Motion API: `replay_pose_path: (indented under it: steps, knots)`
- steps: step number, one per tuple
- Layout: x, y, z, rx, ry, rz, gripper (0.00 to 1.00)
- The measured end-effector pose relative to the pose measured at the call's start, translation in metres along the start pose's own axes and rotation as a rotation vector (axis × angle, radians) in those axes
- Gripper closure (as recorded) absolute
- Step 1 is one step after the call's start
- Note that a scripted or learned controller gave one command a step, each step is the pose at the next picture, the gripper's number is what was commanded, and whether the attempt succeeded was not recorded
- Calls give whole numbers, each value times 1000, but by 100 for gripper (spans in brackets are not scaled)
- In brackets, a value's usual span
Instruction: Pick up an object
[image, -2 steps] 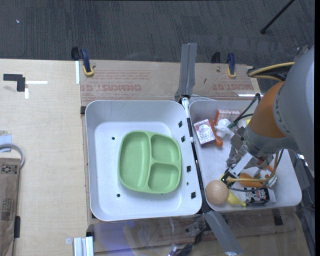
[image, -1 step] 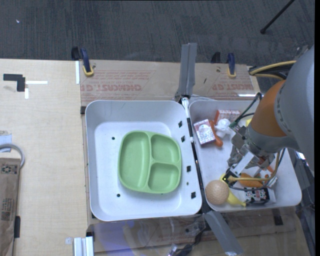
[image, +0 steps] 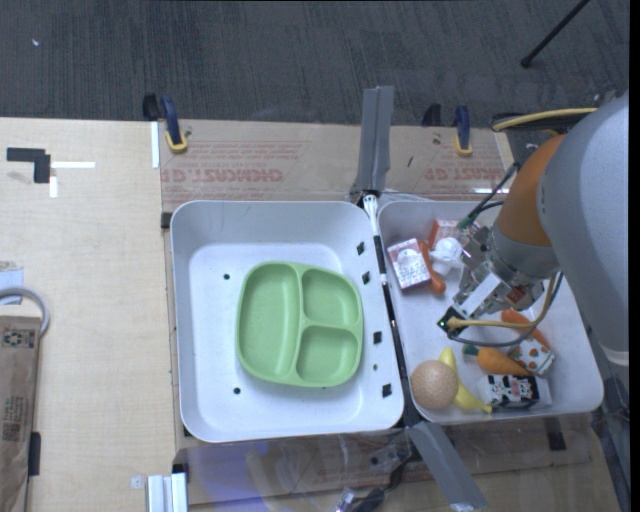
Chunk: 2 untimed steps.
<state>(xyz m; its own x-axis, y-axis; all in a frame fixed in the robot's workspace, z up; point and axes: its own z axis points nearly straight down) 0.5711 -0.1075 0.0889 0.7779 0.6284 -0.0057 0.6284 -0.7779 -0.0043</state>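
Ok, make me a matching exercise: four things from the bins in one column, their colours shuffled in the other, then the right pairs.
Things:
1. divided plate
2. egg-shaped ball
3. carrot
4. banana

Colours:
A. orange
B. yellow
C. light green
D. tan

Pairs: 1-C, 2-D, 3-A, 4-B

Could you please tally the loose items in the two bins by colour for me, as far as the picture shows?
Green: 1, the plate in the left bin.
Orange: 2, a carrot and a piece by the packet.
Red and white: 1, the packet.
Tan: 1, the ball.
Yellow: 1, a banana.
Black and white: 1, a carton.
Total: 7; the arm may hide more.
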Motion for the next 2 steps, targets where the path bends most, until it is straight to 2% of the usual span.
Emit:
replay_pose_path:
  steps: [1,2]
  knots:
    - [-7,-10,0,2,-1,89,100]
    - [-8,-10,-6,7,-7,85,100]
